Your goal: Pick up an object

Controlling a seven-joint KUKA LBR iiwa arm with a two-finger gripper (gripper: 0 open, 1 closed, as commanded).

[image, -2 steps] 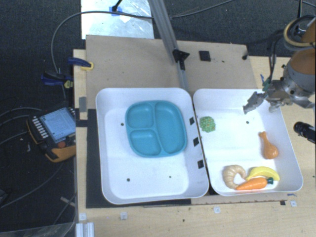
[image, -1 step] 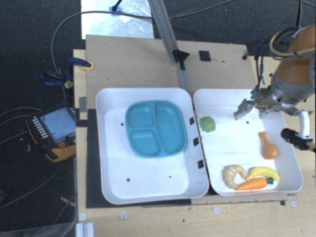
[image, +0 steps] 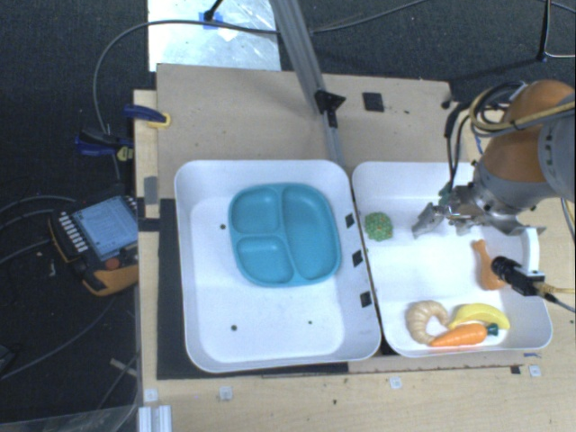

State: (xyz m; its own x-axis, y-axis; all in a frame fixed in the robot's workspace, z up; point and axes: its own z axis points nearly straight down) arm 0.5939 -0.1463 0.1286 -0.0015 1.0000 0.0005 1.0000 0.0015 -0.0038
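Note:
The right bin (image: 423, 178) holds a green broccoli-like piece (image: 378, 226) near its left wall. A pale croissant (image: 425, 319), an orange carrot (image: 460, 336) and a yellow banana (image: 481, 313) lie together at the front right. An orange-brown drumstick-shaped piece (image: 487, 265) lies near the right wall. My gripper (image: 436, 219) hangs over the middle of the right bin, right of the green piece and apart from it. Nothing is seen held in it.
The left bin (image: 207, 331) carries a blue divided plate (image: 284, 233). The arm's grey and orange wrist (image: 522, 151) with its cables covers the right bin's back right corner. A slanted grey pole (image: 301, 48) stands behind the bins.

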